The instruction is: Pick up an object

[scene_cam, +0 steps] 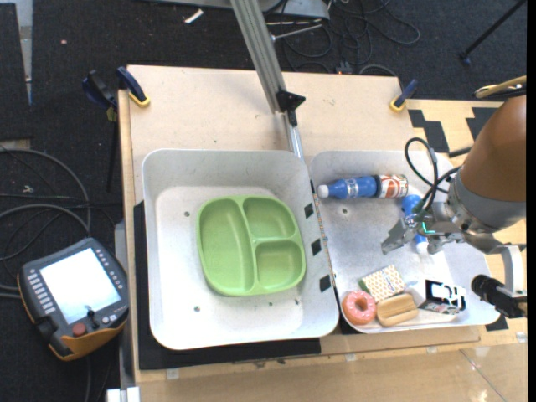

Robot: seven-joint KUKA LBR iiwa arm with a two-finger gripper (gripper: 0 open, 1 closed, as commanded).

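Snacks sit nearest, at the front edge of my right bin: a pink donut, a tan bread roll, a checked cracker and a black-and-white packet, all touching or just beside one another. They look light; the donut and roll are probably soft and would give under a pinch, so I would take the roll across its short width. My end effector hangs above the bin's middle, fingers spread apart and holding nothing. Beyond it lies a bottle on its side, smooth, rounded, likely to roll; its waist is the place to grip. The left bin holds a green divided plate.
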